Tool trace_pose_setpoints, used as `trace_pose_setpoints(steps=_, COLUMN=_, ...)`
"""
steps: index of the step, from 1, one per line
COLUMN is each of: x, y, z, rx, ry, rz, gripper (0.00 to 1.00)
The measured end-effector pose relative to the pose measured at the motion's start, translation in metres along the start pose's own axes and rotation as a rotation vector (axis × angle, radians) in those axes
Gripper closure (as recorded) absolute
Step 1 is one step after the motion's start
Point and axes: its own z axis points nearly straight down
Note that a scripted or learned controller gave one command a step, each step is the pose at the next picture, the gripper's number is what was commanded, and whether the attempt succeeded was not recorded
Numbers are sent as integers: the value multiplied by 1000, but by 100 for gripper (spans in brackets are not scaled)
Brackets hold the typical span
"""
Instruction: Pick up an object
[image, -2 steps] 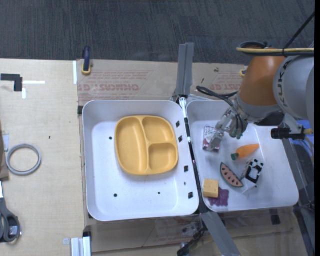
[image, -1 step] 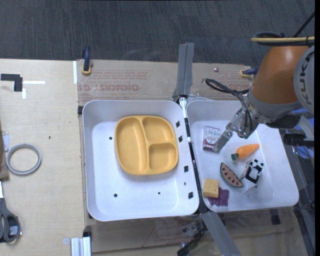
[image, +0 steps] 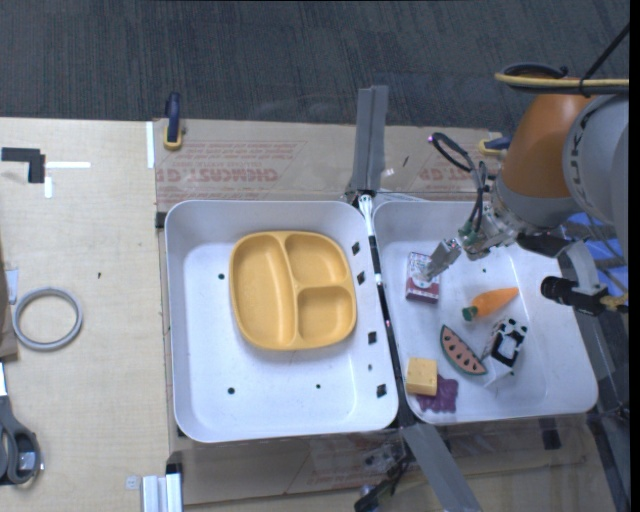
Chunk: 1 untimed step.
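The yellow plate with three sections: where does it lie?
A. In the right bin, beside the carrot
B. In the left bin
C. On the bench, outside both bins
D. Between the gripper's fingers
B. The plate lies flat inside the left bin, while the carrot and the gripper are over in the right bin.

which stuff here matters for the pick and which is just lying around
For the job: gripper, small box beneath it, carrot, watermelon slice, yellow block, purple piece, black-and-white toy.

Lying about: yellow divided plate, tape roll, scissors, clamp.
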Motion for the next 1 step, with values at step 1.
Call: trace_pose_setpoints(steps=1, x=-43, y=-84, z=6, rx=-1, ry=1, rz=-107, gripper=0)
